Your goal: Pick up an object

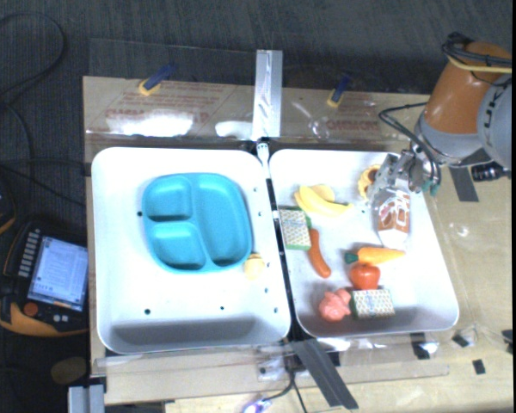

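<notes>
L bin (112,231) has the blue divided tray (194,220) sitting mid-bin, w/ a small pale yellow piece (254,266) just off its lower-right corner, near the wall between the bins. Nothing there is my business rn. R bin (439,269) holds the pile: a green-patterned packet (293,228) by the divider, a banana (320,200) above it, a sausage-ish orange-brown stick (319,255) below, a pink lump (333,305) touching a small printed box (372,302) at the front, a red tomato (365,274) under a carrot (379,254), then a clear-wrapped packet w/ brown contents (394,212) and a yellow-orange bit (367,179) at the back. My claw (402,175) hovers at the back-right of that bin, right over the top end of the wrapped packet, so I judge that's my target. Step: the approach/descent, pick not yet made. Whether my claw is apart or together I can't tell; it's a blur of metal and wrap from up here. Next move needs a straight drop, centred across the packet's narrow width, clear of the yellow-orange bit beside it; slippery wrap could slide out.
</notes>
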### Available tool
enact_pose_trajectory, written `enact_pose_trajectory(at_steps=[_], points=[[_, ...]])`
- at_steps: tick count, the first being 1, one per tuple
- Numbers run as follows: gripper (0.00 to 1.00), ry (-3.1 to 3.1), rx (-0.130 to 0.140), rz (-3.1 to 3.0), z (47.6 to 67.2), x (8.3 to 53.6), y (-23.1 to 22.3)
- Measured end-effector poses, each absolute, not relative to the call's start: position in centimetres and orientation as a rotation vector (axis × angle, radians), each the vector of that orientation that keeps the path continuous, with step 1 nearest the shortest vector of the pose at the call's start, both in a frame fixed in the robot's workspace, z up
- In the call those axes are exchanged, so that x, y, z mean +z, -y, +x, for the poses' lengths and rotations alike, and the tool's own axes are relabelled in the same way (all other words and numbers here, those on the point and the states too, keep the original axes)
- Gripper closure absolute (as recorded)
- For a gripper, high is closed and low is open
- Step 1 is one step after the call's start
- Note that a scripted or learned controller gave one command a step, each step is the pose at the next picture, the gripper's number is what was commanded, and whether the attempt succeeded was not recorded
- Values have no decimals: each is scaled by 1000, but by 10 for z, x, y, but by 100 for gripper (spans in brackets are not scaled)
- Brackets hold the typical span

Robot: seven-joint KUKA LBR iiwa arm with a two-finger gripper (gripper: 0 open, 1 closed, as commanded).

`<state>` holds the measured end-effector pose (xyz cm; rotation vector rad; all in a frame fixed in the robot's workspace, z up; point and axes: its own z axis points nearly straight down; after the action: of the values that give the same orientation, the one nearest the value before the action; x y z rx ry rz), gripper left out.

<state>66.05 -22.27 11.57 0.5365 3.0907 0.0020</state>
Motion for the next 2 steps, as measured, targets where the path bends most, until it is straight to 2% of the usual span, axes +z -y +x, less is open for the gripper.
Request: enact_pose_trajectory(at_steps=[1, 2], points=[[100, -2828, -3, 1361, 659, 143, 207], [100, -2439, 3, 1963, 627, 91, 172]])
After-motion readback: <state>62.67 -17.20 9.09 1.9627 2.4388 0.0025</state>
